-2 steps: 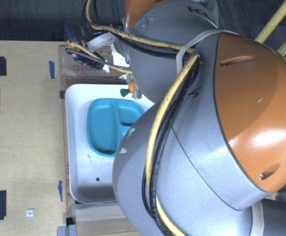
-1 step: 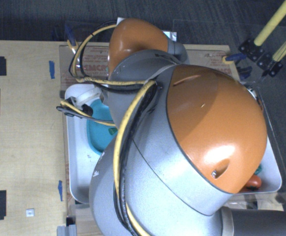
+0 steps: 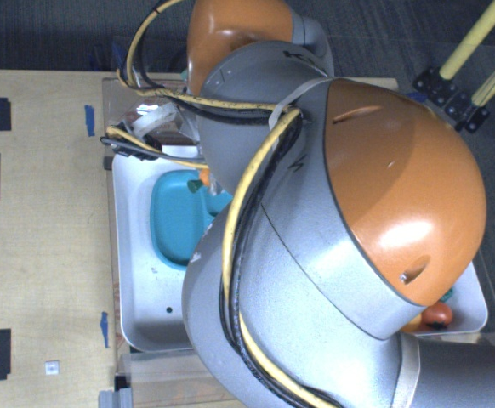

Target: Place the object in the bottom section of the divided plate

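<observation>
Guessing at the claw, buried under the grey-and-orange arm (image 3: 332, 228) | grip state: cannot tell | smooth turquoise plastic divided plate (image 3: 175, 219) in left white bin (image 3: 133, 313) | risk: blind drop misses bottom section

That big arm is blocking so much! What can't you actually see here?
- Blue plate: its right part and dividers hidden behind the arm.
- Claw: covered by the arm's own body.
- Right bin: mostly covered; just an orange-red object peeks out, too hidden to identify.
</observation>
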`<action>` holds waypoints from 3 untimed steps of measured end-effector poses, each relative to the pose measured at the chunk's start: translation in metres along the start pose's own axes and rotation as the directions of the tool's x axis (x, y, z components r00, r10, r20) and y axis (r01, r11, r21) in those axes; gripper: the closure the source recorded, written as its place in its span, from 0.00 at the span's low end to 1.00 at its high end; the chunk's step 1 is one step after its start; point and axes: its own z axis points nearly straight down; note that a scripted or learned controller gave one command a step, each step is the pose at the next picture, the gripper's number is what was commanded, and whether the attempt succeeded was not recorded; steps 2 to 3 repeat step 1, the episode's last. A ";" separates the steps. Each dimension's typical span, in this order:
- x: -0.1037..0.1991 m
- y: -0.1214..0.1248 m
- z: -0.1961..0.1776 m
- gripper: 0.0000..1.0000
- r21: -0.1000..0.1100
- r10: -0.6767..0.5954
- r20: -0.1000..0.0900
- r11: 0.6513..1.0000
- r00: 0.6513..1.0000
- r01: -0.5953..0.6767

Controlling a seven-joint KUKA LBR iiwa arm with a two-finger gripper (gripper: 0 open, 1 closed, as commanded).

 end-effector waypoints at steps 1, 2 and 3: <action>0.000 -0.001 0.001 0.00 0.000 -0.001 0.002 1.000 1.000 0.001; 0.000 -0.001 0.001 0.00 0.000 -0.001 0.002 1.000 1.000 0.001; 0.000 -0.001 0.001 0.00 0.000 -0.001 0.002 1.000 1.000 0.001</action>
